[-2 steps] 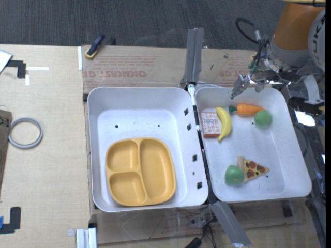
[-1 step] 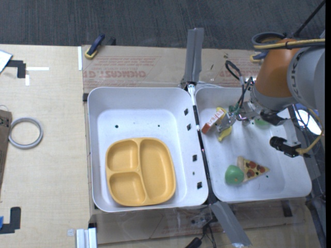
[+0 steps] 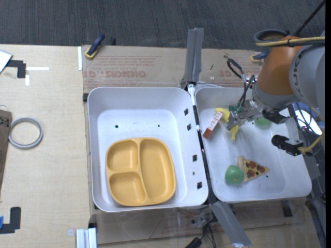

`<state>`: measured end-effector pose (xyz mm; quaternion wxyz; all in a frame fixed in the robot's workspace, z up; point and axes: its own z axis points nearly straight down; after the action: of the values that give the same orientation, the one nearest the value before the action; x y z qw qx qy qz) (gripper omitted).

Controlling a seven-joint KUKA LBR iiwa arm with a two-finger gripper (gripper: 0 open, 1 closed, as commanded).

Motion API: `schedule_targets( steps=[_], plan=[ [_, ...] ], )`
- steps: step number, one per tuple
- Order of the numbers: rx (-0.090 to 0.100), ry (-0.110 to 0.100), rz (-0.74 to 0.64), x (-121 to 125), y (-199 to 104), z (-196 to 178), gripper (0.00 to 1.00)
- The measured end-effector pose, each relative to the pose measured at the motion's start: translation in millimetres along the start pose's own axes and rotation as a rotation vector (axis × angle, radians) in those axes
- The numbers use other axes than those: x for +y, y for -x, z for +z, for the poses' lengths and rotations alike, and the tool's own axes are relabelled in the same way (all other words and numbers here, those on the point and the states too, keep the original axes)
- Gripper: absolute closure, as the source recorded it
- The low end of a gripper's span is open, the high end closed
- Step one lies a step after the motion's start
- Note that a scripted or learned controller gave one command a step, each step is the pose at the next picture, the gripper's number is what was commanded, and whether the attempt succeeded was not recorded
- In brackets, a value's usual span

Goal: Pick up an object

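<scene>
Gripper (image 3: 239,119): mine, low in right bin (image 3: 289,190), at the yellow banana (image 3: 229,122); jaw state cannot be told. Pick unconfirmed, lift pending. Green apple (image 3: 234,175), pizza slice (image 3: 252,168) untouched

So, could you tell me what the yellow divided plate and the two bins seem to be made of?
The plate looks like moulded plastic with a matte finish: even yellow colour, rounded compartment ridges, soft sheen. The left bin and right bin seem to be thin white plastic, smooth and slightly glossy, with rounded formed corners; I cannot be sure from the view.
</scene>
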<state>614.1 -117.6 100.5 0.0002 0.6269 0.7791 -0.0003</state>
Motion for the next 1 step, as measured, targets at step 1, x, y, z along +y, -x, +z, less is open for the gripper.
schedule_targets(
  steps=[1],
  plan=[
    [-0.001, 0.0, 0.003, -0.1, 1.1, -9.2, 1.0]
  ],
)
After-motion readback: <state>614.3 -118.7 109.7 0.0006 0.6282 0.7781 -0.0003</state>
